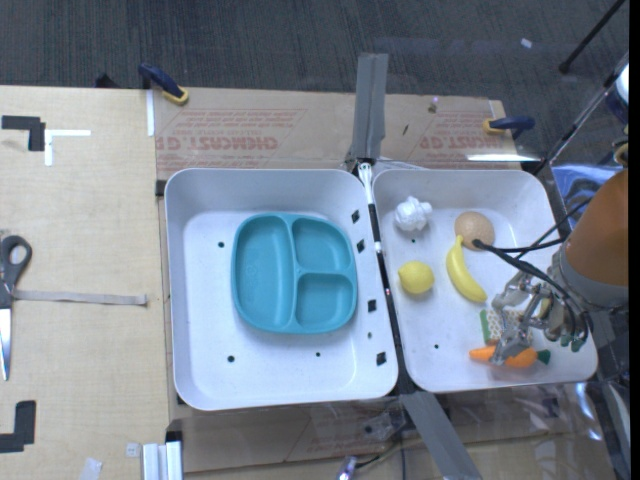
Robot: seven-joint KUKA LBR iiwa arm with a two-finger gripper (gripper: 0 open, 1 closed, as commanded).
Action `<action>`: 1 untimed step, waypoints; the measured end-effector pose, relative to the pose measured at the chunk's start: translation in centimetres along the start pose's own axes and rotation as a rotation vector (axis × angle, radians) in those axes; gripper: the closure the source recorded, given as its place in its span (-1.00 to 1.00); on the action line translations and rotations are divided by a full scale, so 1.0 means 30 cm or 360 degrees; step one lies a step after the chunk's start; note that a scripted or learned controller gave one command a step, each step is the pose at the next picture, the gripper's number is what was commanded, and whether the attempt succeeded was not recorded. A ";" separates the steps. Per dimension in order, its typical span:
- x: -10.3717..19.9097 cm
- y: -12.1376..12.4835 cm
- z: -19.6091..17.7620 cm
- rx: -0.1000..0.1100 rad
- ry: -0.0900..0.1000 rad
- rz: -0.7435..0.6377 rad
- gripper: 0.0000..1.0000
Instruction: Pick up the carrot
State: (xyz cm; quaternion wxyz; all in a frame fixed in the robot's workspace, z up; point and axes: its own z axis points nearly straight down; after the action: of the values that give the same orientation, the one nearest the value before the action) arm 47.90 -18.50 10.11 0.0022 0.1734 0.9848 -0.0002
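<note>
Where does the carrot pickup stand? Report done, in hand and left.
Done: the gripper has reached the right bin and sits low, right over the carrot. In hand: the grasp itself; the carrot lies on the bin floor at the fingertips, and a grip on it cannot be confirmed. Left: closing securely on it and lifting it clear of the bin.

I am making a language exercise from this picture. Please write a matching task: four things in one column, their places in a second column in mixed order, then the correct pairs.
Things:
1. teal plastic divided plate
2. round yellow lemon
3. orange carrot
4. white crumpled object

Places:
A. right bin, near the top left corner
B. left bin, in the middle
C. right bin, bottom right, under the gripper
D. right bin, left of the yellow banana

Pairs: 1-B, 2-D, 3-C, 4-A
</note>
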 end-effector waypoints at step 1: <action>-0.015 0.006 -0.044 -0.0003 -0.0020 -0.0006 1.00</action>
State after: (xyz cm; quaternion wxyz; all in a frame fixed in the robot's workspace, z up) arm 48.38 -18.49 11.43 0.0085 0.1715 0.9851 -0.0004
